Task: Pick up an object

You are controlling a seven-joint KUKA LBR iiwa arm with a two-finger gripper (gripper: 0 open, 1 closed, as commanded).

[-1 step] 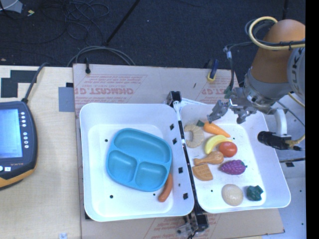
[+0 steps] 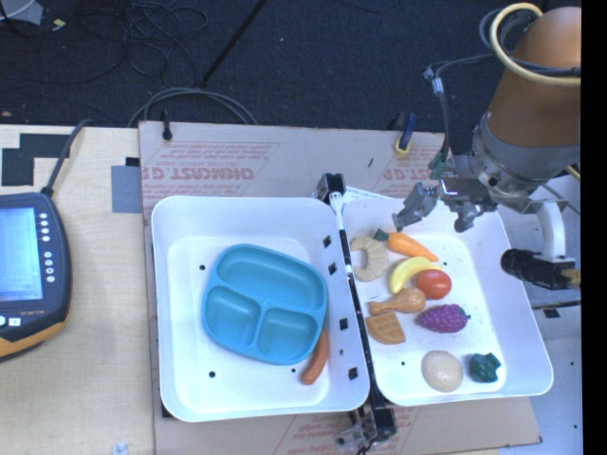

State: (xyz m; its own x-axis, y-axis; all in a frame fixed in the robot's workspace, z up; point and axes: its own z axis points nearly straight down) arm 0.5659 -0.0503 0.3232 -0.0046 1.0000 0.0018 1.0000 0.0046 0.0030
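My gripper (image 2: 432,219) hangs over the far edge of the right bin (image 2: 517,335), open, with nothing between its fingers. Just below it lies an orange carrot (image 2: 413,245). Nearer the camera sit a yellow banana (image 2: 408,272), a red tomato (image 2: 435,283), a brown drumstick (image 2: 399,303), purple grapes (image 2: 443,318), a toast piece (image 2: 386,328), a pale egg (image 2: 442,370) and a green broccoli piece (image 2: 486,367). A pale pastry (image 2: 368,257) rests by the bin's left wall.
The left bin (image 2: 180,254) holds a blue divided plate (image 2: 265,302) and a sausage (image 2: 316,357) beside its near right corner. A handheld pendant (image 2: 28,259) lies at the far left of the bench.
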